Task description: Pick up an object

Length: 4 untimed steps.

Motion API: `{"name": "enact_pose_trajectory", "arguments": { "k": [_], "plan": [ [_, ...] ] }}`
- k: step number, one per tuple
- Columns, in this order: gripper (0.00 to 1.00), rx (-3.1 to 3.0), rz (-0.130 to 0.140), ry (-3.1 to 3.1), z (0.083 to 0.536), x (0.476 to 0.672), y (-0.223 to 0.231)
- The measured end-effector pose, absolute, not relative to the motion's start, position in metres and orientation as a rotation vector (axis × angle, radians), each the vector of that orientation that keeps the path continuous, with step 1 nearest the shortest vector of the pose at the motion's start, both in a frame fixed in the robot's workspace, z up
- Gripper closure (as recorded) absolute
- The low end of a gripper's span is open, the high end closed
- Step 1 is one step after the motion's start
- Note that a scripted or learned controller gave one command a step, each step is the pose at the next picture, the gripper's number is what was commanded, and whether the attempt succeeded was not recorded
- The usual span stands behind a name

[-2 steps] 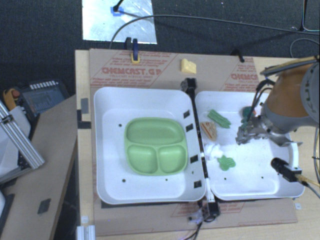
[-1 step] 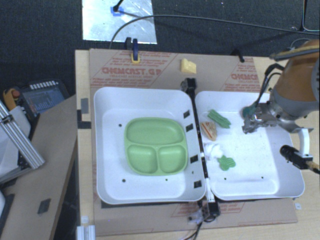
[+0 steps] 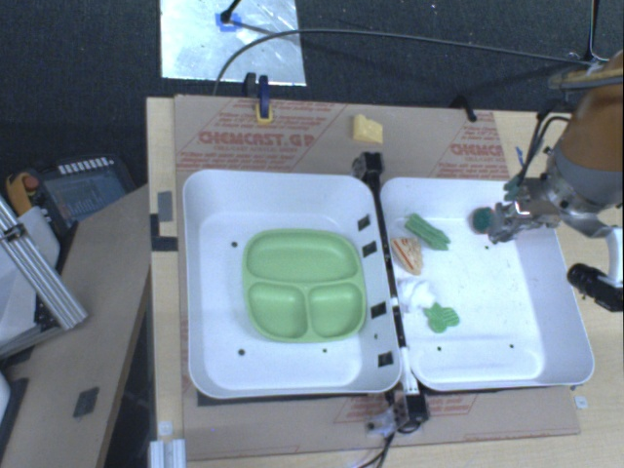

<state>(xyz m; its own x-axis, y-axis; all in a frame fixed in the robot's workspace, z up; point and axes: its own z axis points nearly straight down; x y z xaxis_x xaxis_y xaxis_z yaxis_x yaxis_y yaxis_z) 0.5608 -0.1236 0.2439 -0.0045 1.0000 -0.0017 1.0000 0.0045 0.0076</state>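
The right bin (image 3: 546, 359) holds several small objects. A long green piece (image 3: 426, 230) lies near its back left, with a tan and orange piece (image 3: 408, 253) just in front of it by the left wall. A white lumpy piece (image 3: 417, 293) and a small green piece (image 3: 442, 317) lie further forward. A dark green round object (image 3: 481, 220) sits at the bin's back, right against the left side of my gripper (image 3: 503, 226). The gripper hangs low over the back right part of this bin. Whether it holds the round object is unclear.
The left bin (image 3: 210, 261) contains a light green divided plate (image 3: 302, 283). A black divider with clips (image 3: 380, 261) runs between the bins. A yellow block (image 3: 368, 129) lies on the board behind them. Cables and a foil sheet (image 3: 229, 27) are at the back.
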Motion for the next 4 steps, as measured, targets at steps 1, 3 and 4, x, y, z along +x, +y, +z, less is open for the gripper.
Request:
{"name": "enact_pose_trajectory", "arguments": {
  "k": [1, 3, 4],
  "plan": [
    [1.0, 2.212, 0.003, 2.229, 0.231, 0.557, -0.069],
    [1.0, 2.212, 0.002, 2.231, 0.226, 0.54, 0.032],
    [1.0, 2.212, 0.002, 2.234, 0.215, 0.535, 0.085]
  ]
}}
